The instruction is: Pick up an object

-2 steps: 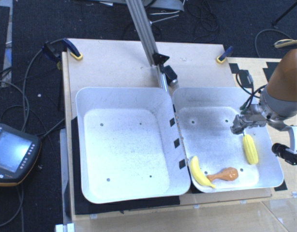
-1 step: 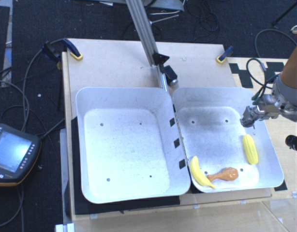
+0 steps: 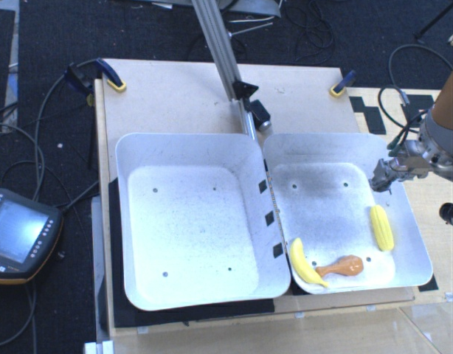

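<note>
The gripper [image 3: 381, 177] is over the right side of the right bin [image 3: 315, 147], near its far right corner. It is small and dark here, so I cannot tell how it is set, and nothing can be seen in it.

Three toys lie in this bin, all lower in the picture than the gripper. The corn cob [image 3: 381, 227] is the closest one. It is yellow and lies just below the gripper, next to the bin's right wall. It is not touching the gripper.

The drumstick [image 3: 341, 267] is orange-brown. It lies further down and to the left of the gripper, near the front edge of the bin.

The banana [image 3: 304, 264] is yellow and lies furthest from the gripper, in the front left corner. Its end sits right by the thin end of the drumstick.

The left bin [image 3: 138, 153] is well away to the gripper's left.
</note>
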Robot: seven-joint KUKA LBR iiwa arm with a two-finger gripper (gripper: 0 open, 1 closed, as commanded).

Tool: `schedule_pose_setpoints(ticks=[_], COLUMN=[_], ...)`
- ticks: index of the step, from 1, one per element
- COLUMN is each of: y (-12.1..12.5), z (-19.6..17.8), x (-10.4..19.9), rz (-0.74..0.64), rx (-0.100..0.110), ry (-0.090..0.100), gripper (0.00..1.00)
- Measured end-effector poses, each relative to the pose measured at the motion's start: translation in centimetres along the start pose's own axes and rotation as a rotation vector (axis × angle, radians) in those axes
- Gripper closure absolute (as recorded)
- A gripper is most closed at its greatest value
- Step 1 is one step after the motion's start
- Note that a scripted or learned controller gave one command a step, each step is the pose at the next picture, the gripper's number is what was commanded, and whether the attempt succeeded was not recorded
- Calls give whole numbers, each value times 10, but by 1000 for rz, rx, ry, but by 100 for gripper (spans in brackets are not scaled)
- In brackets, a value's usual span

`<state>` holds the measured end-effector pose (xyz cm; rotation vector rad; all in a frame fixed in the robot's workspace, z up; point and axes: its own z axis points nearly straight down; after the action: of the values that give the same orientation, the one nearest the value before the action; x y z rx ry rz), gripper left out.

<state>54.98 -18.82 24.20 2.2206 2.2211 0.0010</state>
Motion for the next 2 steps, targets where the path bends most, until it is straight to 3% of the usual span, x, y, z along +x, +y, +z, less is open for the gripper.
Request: schedule_pose_setpoints(ticks=[2], y=[18], z=[-5], x=[120], rz=[-6], rx=[1], ry=[1], gripper=[100])
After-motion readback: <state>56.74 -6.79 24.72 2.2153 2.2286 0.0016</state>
